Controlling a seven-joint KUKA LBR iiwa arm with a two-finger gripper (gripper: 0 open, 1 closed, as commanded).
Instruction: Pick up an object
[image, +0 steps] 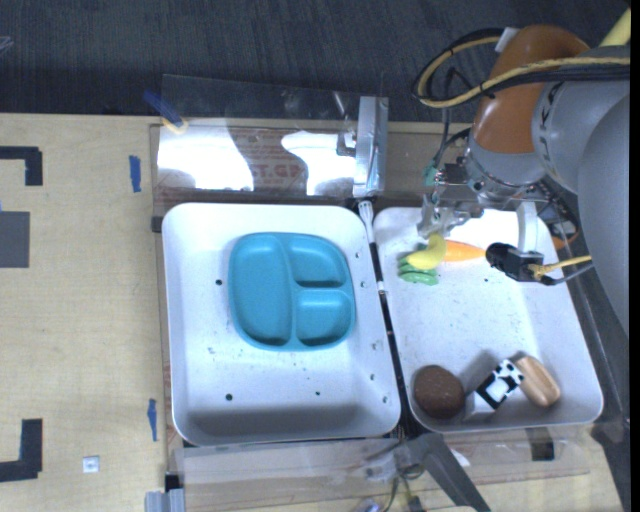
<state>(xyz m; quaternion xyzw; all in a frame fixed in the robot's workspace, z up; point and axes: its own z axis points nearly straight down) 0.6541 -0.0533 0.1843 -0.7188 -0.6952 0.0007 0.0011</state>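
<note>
Nearest you, a brown ball (438, 390) sits by the right bin's (560, 330) front edge. Your hand (437, 235) hangs over the yellow-green toy (422, 264) at the back-left corner; I cannot tell its opening. It looks light and soft, so pinch its middle.

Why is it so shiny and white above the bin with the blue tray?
In the camera view, light glares off the clear panel behind the left bin, washing it white; the blue tray stays sharp, and the arm looks soft.
</note>
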